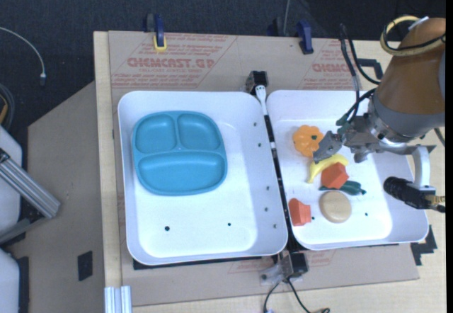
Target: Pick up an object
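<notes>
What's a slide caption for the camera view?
Gripper over toy food in the right bin; blue plate in the left bin.

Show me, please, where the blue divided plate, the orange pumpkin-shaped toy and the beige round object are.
blue divided plate [180, 153], camera view, bar between its compartments.
orange pumpkin-shaped toy [306, 139], camera view, its top.
beige round object [335, 207], camera view, its middle.

Single fixed camera above bench [212, 49], looking down at slant, both bins [191, 234] in frame.

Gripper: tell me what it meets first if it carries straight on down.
Probably the yellow banana, lying just below the gripper, with the orange pumpkin close beside it. Depth is unclear from this slanted view.
</notes>
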Available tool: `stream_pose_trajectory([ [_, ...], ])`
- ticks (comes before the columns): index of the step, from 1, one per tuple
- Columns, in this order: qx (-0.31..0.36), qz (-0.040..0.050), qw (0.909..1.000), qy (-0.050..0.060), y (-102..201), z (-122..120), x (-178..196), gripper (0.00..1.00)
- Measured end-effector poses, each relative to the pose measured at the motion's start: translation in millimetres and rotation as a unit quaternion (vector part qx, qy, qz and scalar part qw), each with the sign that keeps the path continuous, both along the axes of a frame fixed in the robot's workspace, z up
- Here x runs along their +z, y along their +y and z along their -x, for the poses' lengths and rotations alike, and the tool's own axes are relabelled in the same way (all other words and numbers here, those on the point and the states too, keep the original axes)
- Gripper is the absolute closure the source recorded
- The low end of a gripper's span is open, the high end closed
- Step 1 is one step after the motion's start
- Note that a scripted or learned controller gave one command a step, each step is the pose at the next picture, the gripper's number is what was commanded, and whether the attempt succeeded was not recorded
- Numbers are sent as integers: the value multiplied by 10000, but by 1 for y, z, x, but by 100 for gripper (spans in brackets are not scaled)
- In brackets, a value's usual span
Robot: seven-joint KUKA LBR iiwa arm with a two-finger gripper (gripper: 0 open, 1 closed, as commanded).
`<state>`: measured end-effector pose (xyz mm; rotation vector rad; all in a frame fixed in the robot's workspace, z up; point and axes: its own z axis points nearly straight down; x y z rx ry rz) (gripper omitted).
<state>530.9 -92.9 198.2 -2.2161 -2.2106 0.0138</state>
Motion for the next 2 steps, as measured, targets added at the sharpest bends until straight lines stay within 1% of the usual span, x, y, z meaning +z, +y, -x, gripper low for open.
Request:
stream_pose_trajectory([
  [1,13,8,10000,-72,0,-3,7,0],
  [2,7,0,10000,-37,-1,7,-41,0],
])
